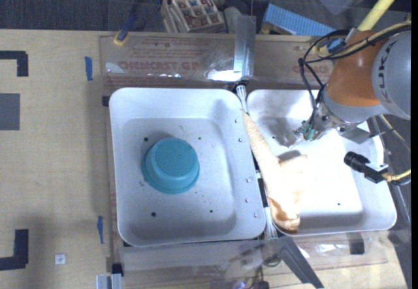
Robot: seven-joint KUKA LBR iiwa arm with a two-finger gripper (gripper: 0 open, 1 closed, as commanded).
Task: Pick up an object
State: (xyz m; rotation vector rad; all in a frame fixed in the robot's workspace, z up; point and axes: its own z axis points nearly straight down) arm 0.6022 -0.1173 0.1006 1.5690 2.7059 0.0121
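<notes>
We saw a round teal bowl (171, 165), smooth plastic and upside down, sitting left of centre on the floor of the left bin (124, 118), a shallow glossy white tray with rounded corners. Right of that bowl, a long tan cloth-like piece (277, 180) lay draped along the dividing rims and spilled into the right bin (372, 216). Further right of the bowl, the gripper (308, 131) hung low over the right bin's upper part beneath the orange band; we could not tell how it was set.
</notes>
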